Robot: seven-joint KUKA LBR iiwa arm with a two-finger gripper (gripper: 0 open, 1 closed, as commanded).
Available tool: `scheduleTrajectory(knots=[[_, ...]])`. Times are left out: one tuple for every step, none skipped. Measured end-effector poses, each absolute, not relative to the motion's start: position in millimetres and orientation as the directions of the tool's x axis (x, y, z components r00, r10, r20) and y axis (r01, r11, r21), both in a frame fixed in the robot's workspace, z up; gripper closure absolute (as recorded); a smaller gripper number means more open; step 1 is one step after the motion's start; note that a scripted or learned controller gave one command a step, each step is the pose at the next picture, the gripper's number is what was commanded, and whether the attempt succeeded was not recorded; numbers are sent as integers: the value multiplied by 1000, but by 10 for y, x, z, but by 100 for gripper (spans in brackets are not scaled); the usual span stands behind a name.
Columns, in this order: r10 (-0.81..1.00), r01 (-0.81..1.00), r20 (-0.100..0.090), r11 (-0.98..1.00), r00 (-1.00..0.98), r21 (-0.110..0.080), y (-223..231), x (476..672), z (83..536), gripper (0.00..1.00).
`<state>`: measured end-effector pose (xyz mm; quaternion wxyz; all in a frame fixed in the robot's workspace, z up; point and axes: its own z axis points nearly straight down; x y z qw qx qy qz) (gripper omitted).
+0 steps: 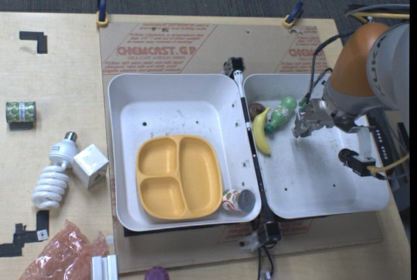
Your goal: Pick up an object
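In the right bin point(326, 191), a yellow banana point(262, 134) lies against the left wall. A green bottle-shaped toy point(281, 112) sits just above it, next to a small brown object point(257, 109). My gripper point(300, 130) hangs over the upper middle of this bin, just right of the green toy and apart from it, with nothing visibly held. The left bin point(169, 106) holds a yellow divided plate point(179, 176) and a small can point(238, 200) lying in its lower right corner.
The arm's orange band point(355, 67) and grey body cover the right bin's upper right corner. A black cable fitting point(355, 161) hangs over its right side. Left of the bins lie a spiral bulb point(52, 174), a white cube point(90, 165), a green can point(21, 113) and a red mesh bag point(62, 252).
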<state>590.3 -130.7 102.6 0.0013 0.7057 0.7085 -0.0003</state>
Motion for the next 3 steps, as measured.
scheduleTrajectory(knots=[[1000,1000,-2,4,-4,1,-1307,5903,1025,0],[1000,1000,0,-2,2,0,-1238,5331,922,0],[1000,1000,-1,2,-2,0,-1026,6590,929,0]])
